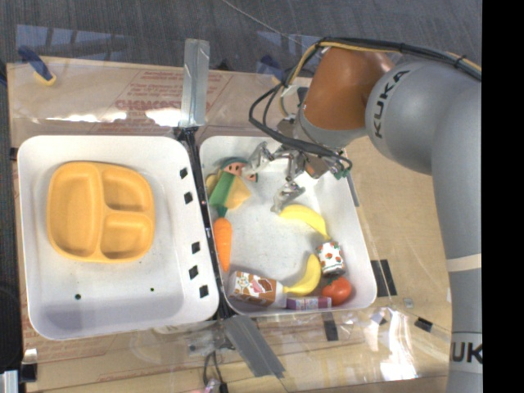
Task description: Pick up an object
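My gripper (277, 174) hangs over the back of the right bin (360, 228), open, with nothing between its fingers. One metal finger (260, 155) is close to a small toy figure (236, 169) at the bin's back left. The other finger (290, 188) points down just above a yellow banana (304, 217). A green and yellow item (222, 191) lies left of the gripper. An orange carrot (223, 244) lies along the left wall. At the front lie a second banana (308, 277), a red-spotted white cup (330, 256), a red tomato (336, 291) and a brown-labelled bottle (255, 287).
The left bin (49, 301) holds a yellow divided plate (100, 211). The grey arm with its orange band (340, 88) comes in from the right over the right bin's back corner. Black cables (270, 109) loop beside the wrist. Bare white floor shows mid-bin.
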